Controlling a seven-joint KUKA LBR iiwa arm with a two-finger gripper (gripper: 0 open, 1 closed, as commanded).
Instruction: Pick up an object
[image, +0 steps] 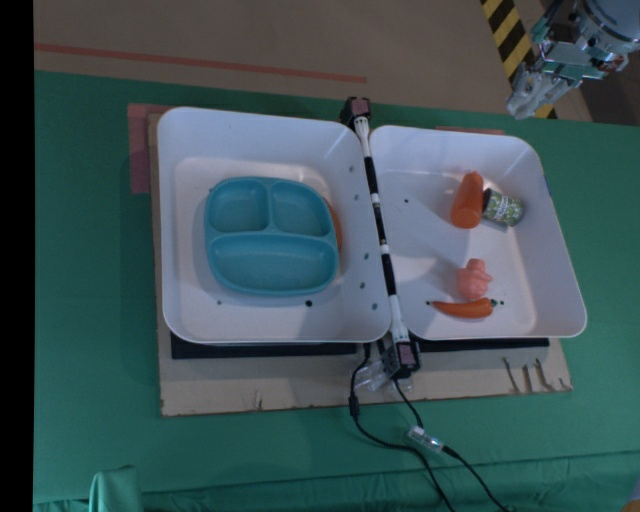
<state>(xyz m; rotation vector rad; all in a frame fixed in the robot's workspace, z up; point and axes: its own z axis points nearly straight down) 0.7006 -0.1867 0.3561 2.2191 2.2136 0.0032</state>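
The gripper (535, 92) is seen above the table's far right corner, outside the right bin (560, 262); whether the jaws are open or closed cannot be told. Well apart from it, an orange carrot (466, 200) lies near the bin's far edge, touching a small green-labelled jar (502, 208). A pink toy (474, 279) and red chili (464, 308) lie near its front edge. A teal divided plate (270, 237) sits in the left bin (180, 200).
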